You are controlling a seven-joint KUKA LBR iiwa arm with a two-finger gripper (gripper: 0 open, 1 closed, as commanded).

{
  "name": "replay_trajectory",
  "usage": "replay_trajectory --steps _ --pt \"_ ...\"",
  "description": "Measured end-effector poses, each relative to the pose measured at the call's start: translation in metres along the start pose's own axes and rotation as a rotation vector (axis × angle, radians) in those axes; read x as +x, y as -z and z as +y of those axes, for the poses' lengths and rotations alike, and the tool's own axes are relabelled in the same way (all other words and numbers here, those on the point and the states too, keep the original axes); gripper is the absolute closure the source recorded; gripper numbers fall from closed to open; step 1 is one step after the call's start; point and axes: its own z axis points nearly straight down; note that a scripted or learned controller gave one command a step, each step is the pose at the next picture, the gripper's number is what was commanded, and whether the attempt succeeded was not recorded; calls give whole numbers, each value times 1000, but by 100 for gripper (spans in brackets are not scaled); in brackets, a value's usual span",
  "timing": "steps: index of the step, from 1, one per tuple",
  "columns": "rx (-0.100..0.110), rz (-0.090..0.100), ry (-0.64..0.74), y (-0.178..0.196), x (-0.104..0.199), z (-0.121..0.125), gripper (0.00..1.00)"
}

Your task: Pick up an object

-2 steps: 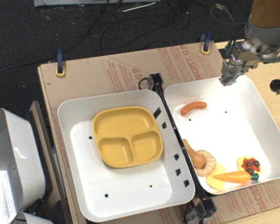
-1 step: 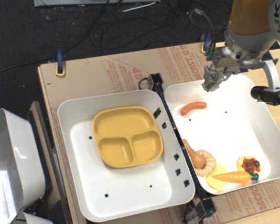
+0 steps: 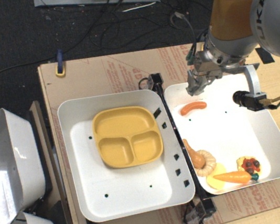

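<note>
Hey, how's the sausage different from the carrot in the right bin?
The sausage is reddish orange, short and round at both ends; the carrot is brighter orange, longer and tapers to a point. The sausage lies alone near the bin's far end, just below the gripper; the carrot lies at the near edge among other toy food. Both lie flat.

Left white bin [image 3: 90, 197] holds a yellow three-compartment tray [image 3: 128, 136], upright, toward its far side. Both bins sit on a brown cardboard sheet [image 3: 112, 71]. Blue-and-yellow clamp [image 3: 59, 63] at the sheet's far left corner. Black cables [image 3: 114, 22] on the dark floor beyond.
</note>
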Motion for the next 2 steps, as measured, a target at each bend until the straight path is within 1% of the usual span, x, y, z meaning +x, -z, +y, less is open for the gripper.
replay_trajectory --steps 1,2 --pt "1 0 0 -2 48 -14 100" --pt "0 0 2 -11 110 -21 100"
